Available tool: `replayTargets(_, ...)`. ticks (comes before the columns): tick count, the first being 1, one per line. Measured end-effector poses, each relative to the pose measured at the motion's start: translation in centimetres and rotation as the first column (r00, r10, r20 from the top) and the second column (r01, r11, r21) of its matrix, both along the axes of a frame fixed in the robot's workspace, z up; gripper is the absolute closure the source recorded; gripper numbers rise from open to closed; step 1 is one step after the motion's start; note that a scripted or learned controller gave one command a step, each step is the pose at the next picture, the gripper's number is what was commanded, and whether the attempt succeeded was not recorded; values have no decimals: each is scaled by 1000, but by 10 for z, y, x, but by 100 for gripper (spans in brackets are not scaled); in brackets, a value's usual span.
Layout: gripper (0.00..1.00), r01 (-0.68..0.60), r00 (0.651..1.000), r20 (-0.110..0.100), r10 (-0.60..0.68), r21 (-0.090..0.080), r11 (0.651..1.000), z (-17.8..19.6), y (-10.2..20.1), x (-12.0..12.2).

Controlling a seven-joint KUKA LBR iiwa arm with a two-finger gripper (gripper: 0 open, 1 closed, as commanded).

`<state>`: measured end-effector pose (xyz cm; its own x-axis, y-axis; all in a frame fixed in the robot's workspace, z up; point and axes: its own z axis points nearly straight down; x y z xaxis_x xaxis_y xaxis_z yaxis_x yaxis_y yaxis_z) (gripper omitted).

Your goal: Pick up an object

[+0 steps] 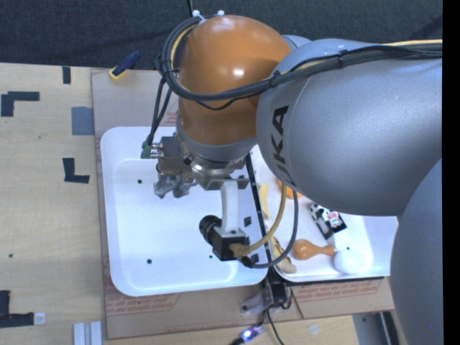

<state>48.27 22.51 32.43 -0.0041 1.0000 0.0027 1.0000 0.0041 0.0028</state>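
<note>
The arm (345,121) fills the right of the view, its orange band (226,56) bulging over the middle of the bench. Below it the gripper (171,184) hangs over the far half of the white bin on the view's left (115,214), low above the bare floor. From this angle there is no telling whether it is released or clenched; it is a grey huddle of metal under the wrist.

The things to pick lie in the other bin (359,236), on the view's right and well apart from the gripper. A tan pear-shaped piece (310,249) lies near that bin's front edge, and a white ball (352,261) sits just beside its thin end. Behind them is a small black-and-white toy (328,220). A yellow strip (264,201), perhaps a banana, peeks out by the wall between the bins, half hidden by the arm. All of them sit to the view's right of the gripper, across that wall.
</note>
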Motion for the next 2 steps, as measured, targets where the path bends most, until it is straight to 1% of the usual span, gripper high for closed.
replayTargets(1, 100, 2, 1000, -10, -2, -7, 1000, -72, 8, -1)
replayTargets(2, 100, 3, 1000, -5, -3, -5, 1000, -101, 8, 34)
